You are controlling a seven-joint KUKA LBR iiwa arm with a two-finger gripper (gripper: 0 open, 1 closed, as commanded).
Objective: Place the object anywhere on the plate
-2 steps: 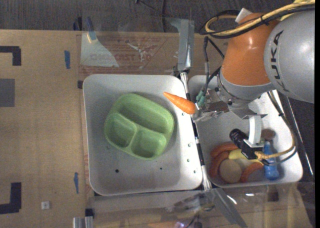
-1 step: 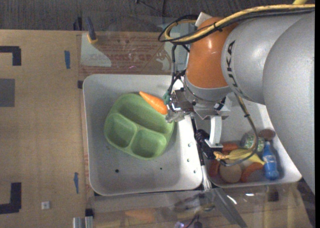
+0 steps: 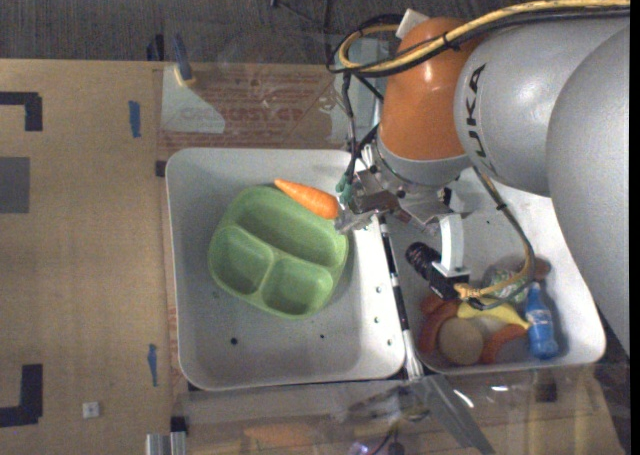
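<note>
Carrot on plate rear-right rim, plate in L bin; tool just R.

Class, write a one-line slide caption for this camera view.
Robot hand beside an orange carrot resting on the green divided plate's rim.

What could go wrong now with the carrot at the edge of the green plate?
1. The carrot lies across the upper rim of the green divided plate, not in a compartment; it might roll off into the left bin.
2. The gripper is right at the carrot's thick end and the plate's rim; on moving away it could drag the carrot or tip the plate.
</note>
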